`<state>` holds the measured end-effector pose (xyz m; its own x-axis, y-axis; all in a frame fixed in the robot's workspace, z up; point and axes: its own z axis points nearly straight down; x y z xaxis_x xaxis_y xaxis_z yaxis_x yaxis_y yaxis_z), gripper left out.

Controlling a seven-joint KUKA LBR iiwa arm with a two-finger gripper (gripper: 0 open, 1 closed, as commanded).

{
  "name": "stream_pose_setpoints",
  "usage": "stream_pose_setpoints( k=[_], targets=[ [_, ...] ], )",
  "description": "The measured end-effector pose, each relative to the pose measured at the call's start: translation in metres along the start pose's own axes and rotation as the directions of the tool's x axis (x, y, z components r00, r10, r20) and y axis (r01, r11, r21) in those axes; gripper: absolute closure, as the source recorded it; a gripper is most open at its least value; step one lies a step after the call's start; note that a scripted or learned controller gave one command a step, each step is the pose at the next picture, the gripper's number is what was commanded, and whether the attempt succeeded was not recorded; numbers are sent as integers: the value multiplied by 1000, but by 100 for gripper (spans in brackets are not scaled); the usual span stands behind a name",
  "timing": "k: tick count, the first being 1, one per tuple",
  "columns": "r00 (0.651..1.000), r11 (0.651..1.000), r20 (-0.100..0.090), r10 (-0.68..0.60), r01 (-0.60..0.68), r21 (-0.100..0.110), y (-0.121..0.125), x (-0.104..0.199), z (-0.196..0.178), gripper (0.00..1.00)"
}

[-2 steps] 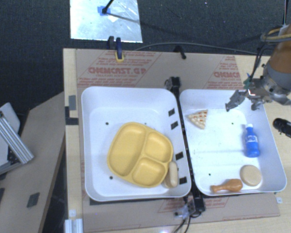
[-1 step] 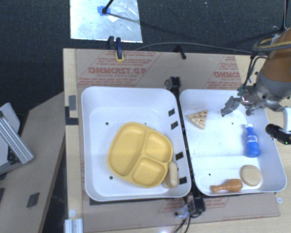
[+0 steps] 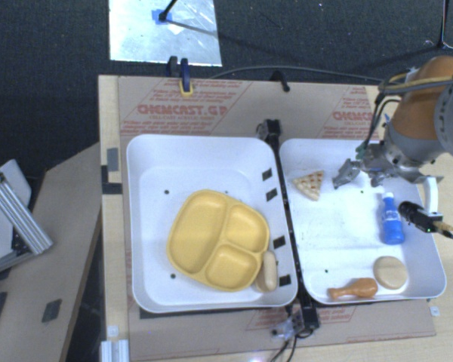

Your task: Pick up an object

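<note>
My gripper [image 3: 360,176] hangs over the far part of the right bin [image 3: 340,232], its fingers spread and nothing between them. A tan waffle-textured wedge [image 3: 310,184] lies just left of it, a short gap away. A blue bottle [image 3: 392,220] with a white cap lies below the gripper toward the bin's right side. A round beige bun [image 3: 390,271] and an orange-brown drumstick [image 3: 352,288] rest near the bin's front edge.
The left bin [image 3: 158,172] holds a yellow divided plate [image 3: 217,238], with a pale beige roll [image 3: 267,271] against its front right corner. A black divider [image 3: 283,217] runs between the two bins. The arm [image 3: 426,111] comes in from the upper right.
</note>
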<state>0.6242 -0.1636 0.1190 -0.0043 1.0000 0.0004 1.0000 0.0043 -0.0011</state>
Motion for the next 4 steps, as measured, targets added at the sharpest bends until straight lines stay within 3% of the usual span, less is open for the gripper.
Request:
stream_pose_setpoints(
  k=[1, 3, 4],
  targets=[
    [1000, 1000, 2, -2, 2, -6, 2, -1, -14, 100],
    [1000, 1000, 3, -1, 1, -10, -5, 2, -141, 100],
    [1000, 1000, 2, -1, 1, -6, -4, 2, -164, 100]
  ],
)
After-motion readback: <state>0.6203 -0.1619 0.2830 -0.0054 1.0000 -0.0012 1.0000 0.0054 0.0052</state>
